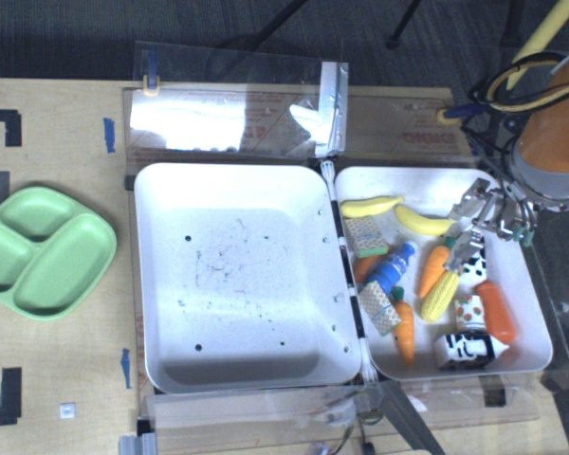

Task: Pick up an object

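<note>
The right white bin holds several toy foods. Two yellow bananas lie at its back. In the middle sit an orange carrot, a yellow corn cob and a blue bottle. A second carrot, a red-orange sausage and two black-and-white cow-patterned pieces lie nearer the front. My gripper hangs low over the carrot and corn at the bin's back right, with nothing visibly held.
The left white bin sits beside it across a shared rim. A green divided plate rests on the bench at far left. A clear plastic sheet stands behind the left bin. Cables hang at upper right.
</note>
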Available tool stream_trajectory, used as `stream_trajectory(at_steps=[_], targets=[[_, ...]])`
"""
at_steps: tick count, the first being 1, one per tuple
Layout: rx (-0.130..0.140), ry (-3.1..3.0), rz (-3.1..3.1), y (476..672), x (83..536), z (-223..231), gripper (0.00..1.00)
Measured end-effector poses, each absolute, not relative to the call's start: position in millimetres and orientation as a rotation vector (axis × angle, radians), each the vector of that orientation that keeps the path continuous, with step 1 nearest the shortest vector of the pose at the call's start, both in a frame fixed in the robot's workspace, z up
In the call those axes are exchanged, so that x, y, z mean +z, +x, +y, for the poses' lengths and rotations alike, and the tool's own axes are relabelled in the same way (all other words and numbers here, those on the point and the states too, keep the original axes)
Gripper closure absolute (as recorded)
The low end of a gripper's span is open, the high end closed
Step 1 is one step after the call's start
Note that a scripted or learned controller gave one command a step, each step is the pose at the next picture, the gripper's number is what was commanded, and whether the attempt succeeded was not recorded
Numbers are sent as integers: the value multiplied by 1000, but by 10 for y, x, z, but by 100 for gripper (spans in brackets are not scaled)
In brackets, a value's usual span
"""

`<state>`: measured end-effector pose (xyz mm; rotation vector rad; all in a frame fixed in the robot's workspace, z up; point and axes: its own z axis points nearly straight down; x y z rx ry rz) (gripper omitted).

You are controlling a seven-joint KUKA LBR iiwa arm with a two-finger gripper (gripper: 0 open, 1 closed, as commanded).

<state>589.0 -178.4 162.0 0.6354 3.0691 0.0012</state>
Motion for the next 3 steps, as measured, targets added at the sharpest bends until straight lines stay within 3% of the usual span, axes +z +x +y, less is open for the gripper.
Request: stream_trajectory(at_steps=[1, 2, 3], targets=[[0, 474, 3103, 5157, 1382, -2168, 0], [1, 429, 3104, 6049, 1460, -1988, 0], [1, 241, 3131, 5353, 1702, -2184, 0]])
